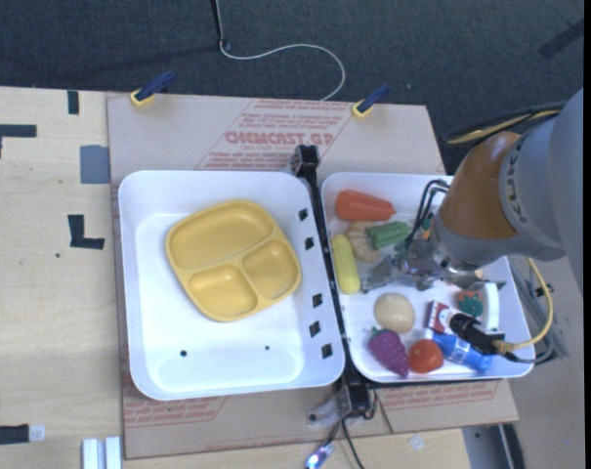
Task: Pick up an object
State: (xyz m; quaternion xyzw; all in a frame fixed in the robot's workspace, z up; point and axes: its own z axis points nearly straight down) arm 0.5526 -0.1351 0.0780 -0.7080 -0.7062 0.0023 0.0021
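1. White left bin (148, 262): we see a yellow divided plate (233, 259) inside, left of the corn.
2. We find the gripper (388, 274) just right of the corn (346, 264); grip unclear.
3. Potato (395, 312) lies below-right of the corn.

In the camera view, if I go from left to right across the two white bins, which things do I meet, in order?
Left bin → yellow divided plate → corn cob → purple grapes → tomato → gripper and the arm's orange band above the right bin.
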